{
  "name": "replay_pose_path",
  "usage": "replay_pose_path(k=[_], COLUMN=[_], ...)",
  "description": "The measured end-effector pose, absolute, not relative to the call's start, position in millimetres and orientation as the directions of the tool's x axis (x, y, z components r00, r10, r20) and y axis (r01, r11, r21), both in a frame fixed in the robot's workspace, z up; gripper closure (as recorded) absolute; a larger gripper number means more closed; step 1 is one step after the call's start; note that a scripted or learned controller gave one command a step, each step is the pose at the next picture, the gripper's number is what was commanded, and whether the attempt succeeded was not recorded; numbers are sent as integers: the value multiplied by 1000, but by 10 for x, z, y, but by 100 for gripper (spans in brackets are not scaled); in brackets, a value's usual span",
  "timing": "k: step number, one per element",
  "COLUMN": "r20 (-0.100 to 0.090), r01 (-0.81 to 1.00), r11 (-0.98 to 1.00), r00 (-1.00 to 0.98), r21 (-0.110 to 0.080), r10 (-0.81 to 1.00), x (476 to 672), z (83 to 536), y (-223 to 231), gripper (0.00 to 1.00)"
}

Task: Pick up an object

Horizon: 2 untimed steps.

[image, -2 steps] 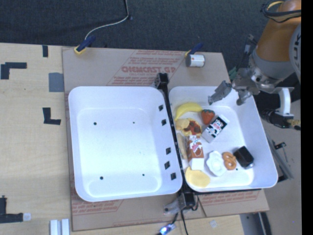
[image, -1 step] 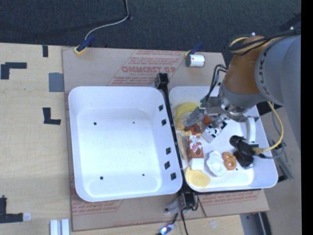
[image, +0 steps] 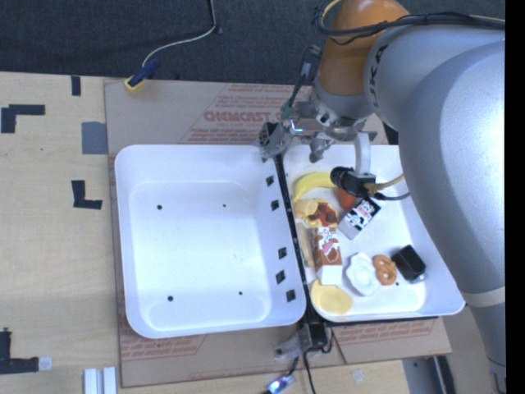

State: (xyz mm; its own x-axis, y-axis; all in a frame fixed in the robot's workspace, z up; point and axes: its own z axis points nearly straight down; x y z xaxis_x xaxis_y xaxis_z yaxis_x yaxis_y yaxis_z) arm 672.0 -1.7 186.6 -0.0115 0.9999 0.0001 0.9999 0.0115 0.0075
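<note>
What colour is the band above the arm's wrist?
Orange band, clearest in the camera view.

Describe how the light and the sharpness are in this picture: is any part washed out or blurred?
In the camera view, the left shallow white plastic bin is bright, nearly washed out on its floor; the large grey arm near the lens looks soft and out of focus; the small objects in the right white bin are slightly blurred, so their details are hard to read; the dark background at the top is dim.
</note>
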Motion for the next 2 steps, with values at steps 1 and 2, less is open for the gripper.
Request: replay_pose_path(k=[1,2], r20=[0,2], r01=[1000,1000], r11=[4,6], r00=[-4,-6], r21=[-2,17], r10=[1000,1000], x=[6681,6301], z=[1941,3751], y=[-80,259], gripper=[100,100])
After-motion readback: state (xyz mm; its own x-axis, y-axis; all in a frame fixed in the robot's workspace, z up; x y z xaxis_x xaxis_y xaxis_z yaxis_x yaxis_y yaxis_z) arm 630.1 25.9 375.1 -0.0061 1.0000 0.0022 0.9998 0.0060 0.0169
